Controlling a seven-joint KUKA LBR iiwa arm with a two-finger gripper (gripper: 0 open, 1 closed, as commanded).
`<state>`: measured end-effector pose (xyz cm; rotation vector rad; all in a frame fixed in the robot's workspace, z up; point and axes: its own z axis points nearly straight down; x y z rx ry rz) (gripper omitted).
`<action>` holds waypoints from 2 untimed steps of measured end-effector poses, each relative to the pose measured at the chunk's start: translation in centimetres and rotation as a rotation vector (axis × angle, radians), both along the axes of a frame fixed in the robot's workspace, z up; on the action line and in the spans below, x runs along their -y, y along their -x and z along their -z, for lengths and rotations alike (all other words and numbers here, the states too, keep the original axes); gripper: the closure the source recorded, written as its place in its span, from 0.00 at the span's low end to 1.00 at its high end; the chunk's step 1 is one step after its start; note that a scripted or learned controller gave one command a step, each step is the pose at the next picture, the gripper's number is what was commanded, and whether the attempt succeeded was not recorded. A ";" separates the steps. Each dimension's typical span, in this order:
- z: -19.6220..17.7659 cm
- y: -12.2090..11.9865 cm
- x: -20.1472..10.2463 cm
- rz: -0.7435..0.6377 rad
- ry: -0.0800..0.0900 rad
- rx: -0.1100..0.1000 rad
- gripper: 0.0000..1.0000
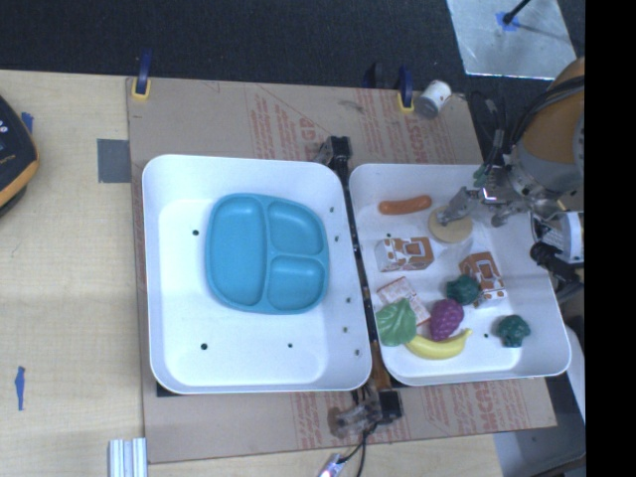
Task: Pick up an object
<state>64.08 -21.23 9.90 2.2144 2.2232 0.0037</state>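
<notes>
A robotics lab: two white bins clamped onto a cardboard sheet on a wooden bench, toy food, loose cables.

One fixed camera looks down at a slant from above the worktop, far enough back to take in both white bins, the arm entering from the right.

Toy foods lie scattered in right bin

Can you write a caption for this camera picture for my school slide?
Robot gripper hovers over a tan disc in the right bin of toy food.
</notes>
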 end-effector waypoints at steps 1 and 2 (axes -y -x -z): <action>0.7 8.8 -4.5 0.000 -0.001 -0.008 0.00; 0.7 2.5 0.0 0.000 -0.001 -0.005 0.00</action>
